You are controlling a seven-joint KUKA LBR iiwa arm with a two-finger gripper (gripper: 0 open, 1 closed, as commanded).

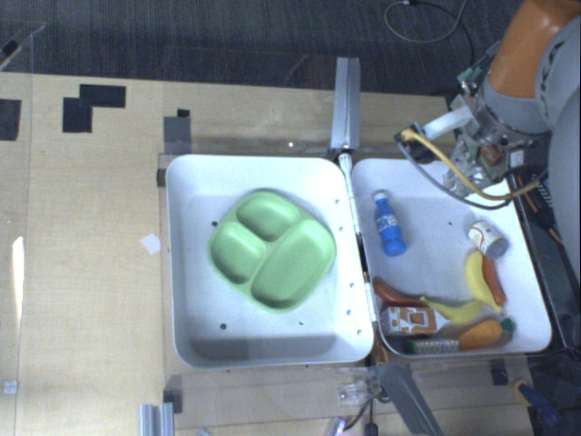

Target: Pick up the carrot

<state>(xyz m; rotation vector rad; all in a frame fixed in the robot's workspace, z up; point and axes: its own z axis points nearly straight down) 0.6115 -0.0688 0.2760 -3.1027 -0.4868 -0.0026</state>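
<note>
In the near right corner of the right bin [536, 330], against the front wall, lies the carrot [481, 333], an orange body with a bit of green at its right end, its long axis running roughly left to right along that wall and tilted a little. The pincer [472, 157] hangs over the far edge of the same bin, near its back right corner, so the carrot lies well apart from it, toward the camera and slightly to the right in the view; the coming move, as I judge it, is a travel across the whole depth of the bin followed by a descent into a crowded corner. Whether the pincer is open or closed I cannot tell, since cables and wrist hardware clutter that spot; nothing can be made out held in it. The carrot is hemmed in: a yellow banana [467, 293] curves just behind it, a small brown carton [408, 319] sits to its left, and a dark flat item [427, 344] lies along the front wall beside it, too blurred to name. A reddish piece [495, 284] rests against the banana's right side. A blue bottle [389, 225] and a small can [486, 236] lie farther back, clear of the path. The left bin [195, 334] holds a green divided plate [272, 248]. The carrot's lower edge merges with the bin wall, so its full outline is hard to read.
</note>
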